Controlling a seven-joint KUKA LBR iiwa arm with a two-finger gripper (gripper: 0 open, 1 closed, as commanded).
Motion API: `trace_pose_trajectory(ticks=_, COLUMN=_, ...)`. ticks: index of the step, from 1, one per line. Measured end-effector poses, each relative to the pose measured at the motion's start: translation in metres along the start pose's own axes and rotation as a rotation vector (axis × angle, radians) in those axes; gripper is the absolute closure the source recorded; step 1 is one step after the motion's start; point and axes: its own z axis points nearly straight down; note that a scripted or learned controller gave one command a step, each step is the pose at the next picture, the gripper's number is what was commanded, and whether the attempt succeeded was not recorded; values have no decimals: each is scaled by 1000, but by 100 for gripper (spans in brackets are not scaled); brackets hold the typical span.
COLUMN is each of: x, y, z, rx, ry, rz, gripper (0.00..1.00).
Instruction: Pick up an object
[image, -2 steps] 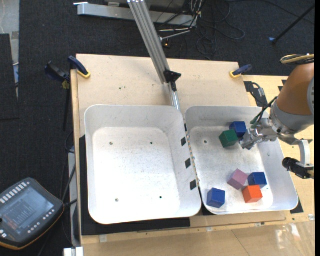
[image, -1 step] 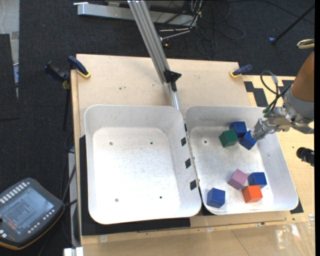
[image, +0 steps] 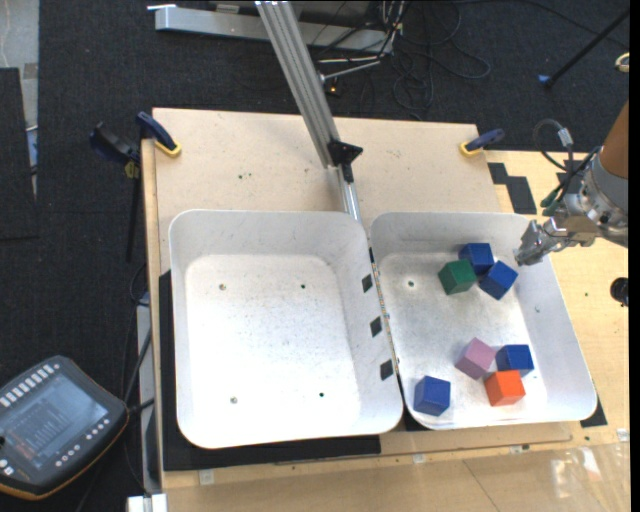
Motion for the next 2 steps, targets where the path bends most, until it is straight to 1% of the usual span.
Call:
trace_pose_trajectory(ticks=1, x=48, y=-17, z=4, rx=7, ry=4, rz=-3, gripper=100)
trace_pose_trajectory(ticks=2, x=111, y=-24, z=4, rx=7, ry=5, rz=-5, gripper=100)
